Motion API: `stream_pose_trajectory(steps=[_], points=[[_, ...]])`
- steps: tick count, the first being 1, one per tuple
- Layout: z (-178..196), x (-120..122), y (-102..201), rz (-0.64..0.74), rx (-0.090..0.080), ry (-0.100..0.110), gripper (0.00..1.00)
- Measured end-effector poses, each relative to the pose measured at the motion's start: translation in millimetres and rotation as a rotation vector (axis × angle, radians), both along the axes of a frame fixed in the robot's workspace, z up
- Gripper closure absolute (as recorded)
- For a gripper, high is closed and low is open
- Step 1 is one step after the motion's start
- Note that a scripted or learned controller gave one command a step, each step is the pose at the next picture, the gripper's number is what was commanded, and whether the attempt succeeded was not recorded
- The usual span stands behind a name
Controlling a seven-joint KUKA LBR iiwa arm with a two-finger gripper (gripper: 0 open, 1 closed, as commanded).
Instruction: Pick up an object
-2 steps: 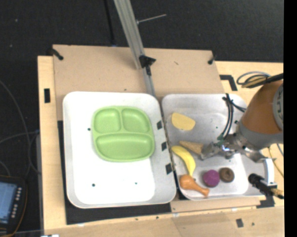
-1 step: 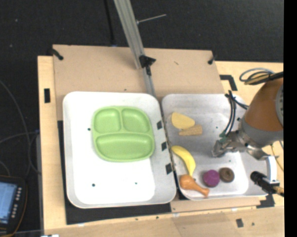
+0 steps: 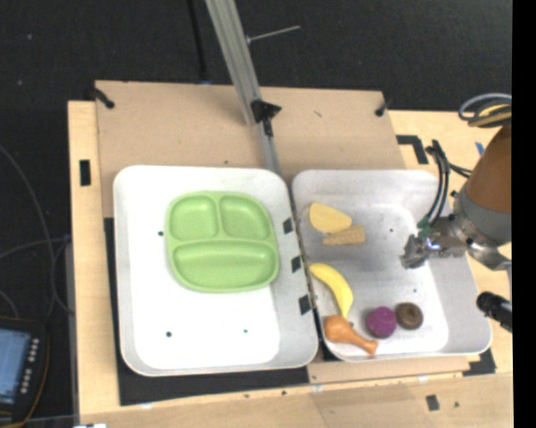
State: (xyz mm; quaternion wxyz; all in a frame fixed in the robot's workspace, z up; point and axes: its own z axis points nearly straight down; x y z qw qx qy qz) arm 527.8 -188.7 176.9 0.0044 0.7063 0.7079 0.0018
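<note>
Nearest the camera, the pale wooden worktop point(image 3: 205, 399) is showing its front edge, with a small screen device point(image 3: 9, 364) glowing blue on the dark floor off its left corner and thin cables trailing across that floor; on the worktop the two white bins are lying side by side, touching along their inner edges; the left bin point(image 3: 205, 337) is carrying a green divided plate point(image 3: 223, 242) in its upper half, its three compartments bare; along the front of the right bin point(image 3: 446, 328) an orange-brown drumstick-shaped toy point(image 3: 348, 333) is lying just beside a purple ball-like thing point(image 3: 382, 321), which is sitting next to a small brown ring like a doughnut point(image 3: 409, 315); a yellow banana point(image 3: 332, 285) is curving just behind the drumstick, near the dividing edge; further back a yellow wedge point(image 3: 328, 218) is resting against a tan cracker-like slab point(image 3: 344, 236); the gripper point(image 3: 421, 250) is hanging over the right side of that bin, well apart from every toy, with nothing visible between its fingers, though how far they are spread I cannot tell; the arm's orange band point(image 3: 492, 178) is reaching in from the right; behind the bins a brown board point(image 3: 205, 123) is covering the worktop, a slanted metal pole point(image 3: 236, 52) is rising from it, and dark carpeted floor is lying beyond.
</note>
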Motion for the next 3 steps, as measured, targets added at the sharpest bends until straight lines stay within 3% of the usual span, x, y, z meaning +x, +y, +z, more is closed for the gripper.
stream_pose_trajectory(steps=[2, 3], points=[[100, -10, -7, 0.001, -0.001, 0.000, 1.00], [86, -12, 42, 0.004, 0.004, 0.006, 1.00]])
